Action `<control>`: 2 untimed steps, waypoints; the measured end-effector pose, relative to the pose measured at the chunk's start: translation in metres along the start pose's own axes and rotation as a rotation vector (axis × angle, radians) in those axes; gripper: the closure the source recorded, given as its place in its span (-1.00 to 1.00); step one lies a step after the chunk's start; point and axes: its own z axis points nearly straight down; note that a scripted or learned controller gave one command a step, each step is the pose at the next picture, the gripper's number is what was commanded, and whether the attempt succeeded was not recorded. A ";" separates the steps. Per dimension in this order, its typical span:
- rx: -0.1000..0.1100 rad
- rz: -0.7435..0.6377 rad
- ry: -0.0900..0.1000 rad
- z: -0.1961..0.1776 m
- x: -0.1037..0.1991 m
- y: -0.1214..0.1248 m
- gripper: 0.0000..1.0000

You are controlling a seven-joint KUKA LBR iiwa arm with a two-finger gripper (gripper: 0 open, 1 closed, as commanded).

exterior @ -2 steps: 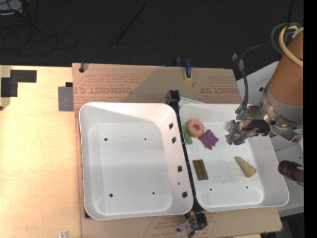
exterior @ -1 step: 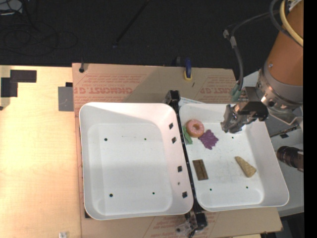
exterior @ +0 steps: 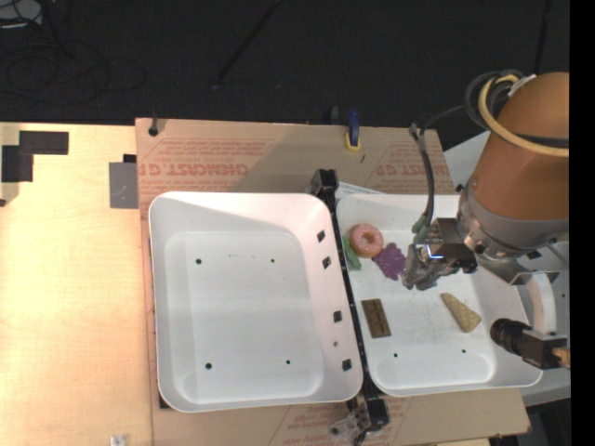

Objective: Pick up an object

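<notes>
In the right bin (exterior: 437, 365) lie a pink frosted donut (exterior: 365, 240), a purple bunch of grapes (exterior: 390, 260), a brown rectangular bar (exterior: 376, 318) and a tan wedge-shaped piece (exterior: 461, 310). A bit of green shows at the donut's left edge. My gripper (exterior: 420, 272) hangs low over the bin just right of the grapes, between them and the tan wedge. I see nothing held in it.
The left bin (exterior: 242, 295) sits beside the right one, with a black divider strip (exterior: 342, 277) between them. Both rest on cardboard over a wooden bench. A blue clamp (exterior: 353, 130) stands at the cardboard's far edge.
</notes>
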 end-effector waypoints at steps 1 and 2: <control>0.000 0.005 0.000 0.090 -0.065 0.000 1.00; -0.020 -0.008 0.003 -0.013 -0.015 0.002 1.00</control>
